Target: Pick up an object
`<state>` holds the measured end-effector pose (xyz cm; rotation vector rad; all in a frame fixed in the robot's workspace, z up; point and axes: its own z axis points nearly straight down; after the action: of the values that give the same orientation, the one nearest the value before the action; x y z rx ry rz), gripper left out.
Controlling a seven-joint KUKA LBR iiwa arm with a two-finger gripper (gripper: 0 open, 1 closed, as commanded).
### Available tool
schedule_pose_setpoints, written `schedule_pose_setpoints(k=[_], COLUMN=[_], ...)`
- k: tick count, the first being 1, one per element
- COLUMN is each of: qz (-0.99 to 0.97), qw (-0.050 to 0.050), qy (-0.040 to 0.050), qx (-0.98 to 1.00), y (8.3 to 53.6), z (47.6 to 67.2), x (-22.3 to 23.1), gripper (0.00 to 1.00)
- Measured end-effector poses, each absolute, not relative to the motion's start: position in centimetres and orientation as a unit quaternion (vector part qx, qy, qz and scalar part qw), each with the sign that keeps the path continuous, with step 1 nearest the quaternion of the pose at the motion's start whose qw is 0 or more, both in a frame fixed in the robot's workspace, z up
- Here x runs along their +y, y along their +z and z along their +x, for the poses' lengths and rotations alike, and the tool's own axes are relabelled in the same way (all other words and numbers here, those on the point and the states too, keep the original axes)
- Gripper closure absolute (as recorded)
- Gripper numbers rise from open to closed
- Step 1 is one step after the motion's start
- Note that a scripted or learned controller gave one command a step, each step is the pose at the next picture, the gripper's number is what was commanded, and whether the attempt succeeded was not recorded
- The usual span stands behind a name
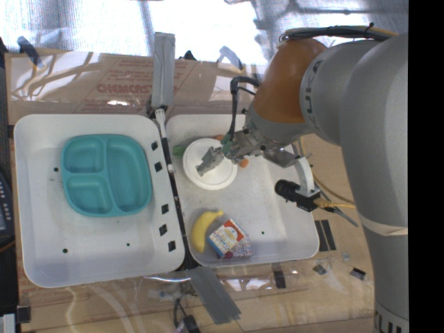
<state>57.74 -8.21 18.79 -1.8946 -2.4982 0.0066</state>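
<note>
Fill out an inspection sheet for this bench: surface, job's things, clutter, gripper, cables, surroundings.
Surface: two white bins side by side, left bin and right bin.
Job's things: teal divided plate in the left bin; white round dish, banana and small colourful box in the right bin.
Clutter: small green and orange bits beside the dish, too small to identify.
Gripper: gripper over the white dish; finger state unclear.
Cables: black cable looping by the wrist.
Surroundings: cardboard behind the bins; grey tape strip in front.
</note>
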Motion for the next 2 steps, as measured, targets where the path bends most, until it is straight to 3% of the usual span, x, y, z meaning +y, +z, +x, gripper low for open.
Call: schedule_pose_setpoints(k=[1, 2], qz=[-0.552, -0.589], qw=[0.004, 0.001], qy=[0.0021, 0.0007], qx=[-0.834, -0.808], y=[18.8, 10.0], z=[55.1, 56.2], x=[-7.3, -10.4], gripper=[0.0, 0.0])
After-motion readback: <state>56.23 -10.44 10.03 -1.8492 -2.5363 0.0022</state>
